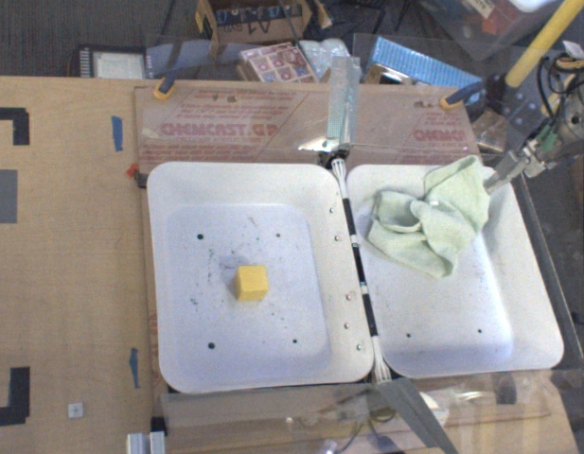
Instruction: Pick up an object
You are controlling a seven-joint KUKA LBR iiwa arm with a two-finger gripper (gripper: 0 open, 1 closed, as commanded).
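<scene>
The pale green cloth (432, 218) was lying crumpled in the right bin (519, 348), up in the far half of it, bunched into a few folds, with its left edge close to the seam where the two bins meet. One corner of it stretched up toward the bin's far right rim, and that's right where the gripper (504, 172) was sitting, at the tip of that corner. It looked like the corner was touching the gripper, but the whole thing was small and blurry up there, so I honestly couldn't tell if it was clamped on the fabric or just beside it. The rest of the cloth was flat on the bin floor.

Over in the left bin (178, 348) there was a little yellow cube (252, 283), sitting by itself near the middle, well apart from the cloth and the arm. That bin's floor had some bluish scuff marks and a few dark dots around the cube.

The arm (547, 130) came in from the upper right corner, over the edge of the right bin. Both bins sat side by side on a light wooden worktop (64, 253) with a few bits of blue tape (116, 132) on it. Behind the bins was a clear sheet with red lettering (225, 126), and past that a bunch of clutter on the floor, boxes and cables mostly.
</scene>
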